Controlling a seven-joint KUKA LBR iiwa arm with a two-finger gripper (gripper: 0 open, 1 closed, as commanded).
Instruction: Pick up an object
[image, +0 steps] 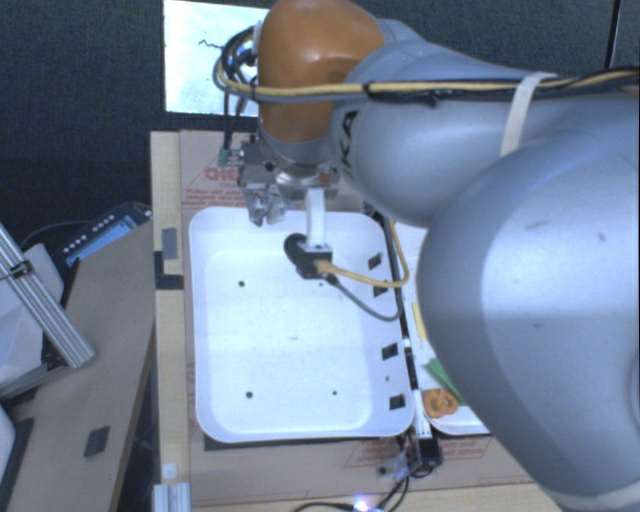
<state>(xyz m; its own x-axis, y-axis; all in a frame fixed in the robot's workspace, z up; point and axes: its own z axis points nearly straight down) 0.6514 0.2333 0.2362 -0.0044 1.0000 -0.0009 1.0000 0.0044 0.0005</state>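
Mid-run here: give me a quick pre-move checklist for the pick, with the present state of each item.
1. Tool position: the tool is at the far edge of the left bin. Ok.
2. Object between the fingers: I see none there. Not ok.
3. Pick target near the tool: no loose object visible on the floor of the left bin. Not ok.
4. Other candidates: an orange object lies in the right bin, mostly hidden behind the arm. Cannot tell if reachable.
5. Cable: the yellow cable hangs from the tool over the left bin. Cannot tell if it would snag.
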